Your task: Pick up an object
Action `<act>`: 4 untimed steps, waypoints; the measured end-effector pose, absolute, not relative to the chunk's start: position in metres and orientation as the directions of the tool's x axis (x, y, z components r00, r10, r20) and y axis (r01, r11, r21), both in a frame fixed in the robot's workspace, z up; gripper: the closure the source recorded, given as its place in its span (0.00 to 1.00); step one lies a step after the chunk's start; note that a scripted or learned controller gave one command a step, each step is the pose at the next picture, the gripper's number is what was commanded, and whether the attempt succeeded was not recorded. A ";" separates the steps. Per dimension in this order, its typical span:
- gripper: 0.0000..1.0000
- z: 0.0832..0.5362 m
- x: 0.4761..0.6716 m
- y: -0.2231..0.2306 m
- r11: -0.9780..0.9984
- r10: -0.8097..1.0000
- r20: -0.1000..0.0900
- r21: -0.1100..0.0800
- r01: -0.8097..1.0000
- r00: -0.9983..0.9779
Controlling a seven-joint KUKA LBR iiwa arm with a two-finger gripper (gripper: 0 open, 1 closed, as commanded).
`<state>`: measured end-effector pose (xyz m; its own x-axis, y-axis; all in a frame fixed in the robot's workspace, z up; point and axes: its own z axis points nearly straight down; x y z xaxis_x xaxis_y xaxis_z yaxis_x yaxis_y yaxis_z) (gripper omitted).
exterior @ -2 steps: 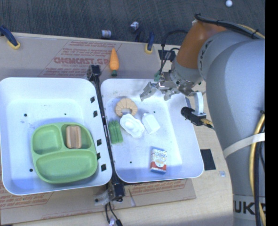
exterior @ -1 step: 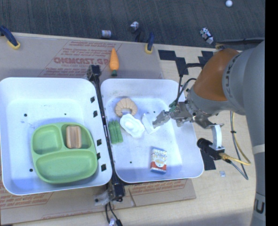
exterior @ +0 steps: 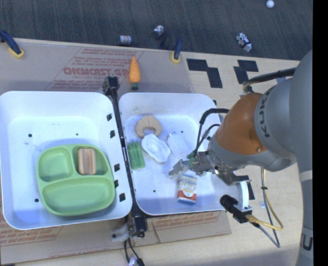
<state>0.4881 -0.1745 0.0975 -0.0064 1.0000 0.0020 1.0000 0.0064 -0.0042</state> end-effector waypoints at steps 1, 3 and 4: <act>1.00 0.108 0.489 -0.175 0.010 1.000 0.001 -0.003 1.000 -0.010; 1.00 0.304 0.574 -0.211 0.006 1.000 -0.001 0.003 1.000 -0.006; 1.00 0.194 0.656 -0.210 0.007 1.000 0.000 -0.003 1.000 -0.007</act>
<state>0.6562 -0.2097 0.1943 -0.0072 1.0000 0.0003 1.0000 0.0072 -0.0027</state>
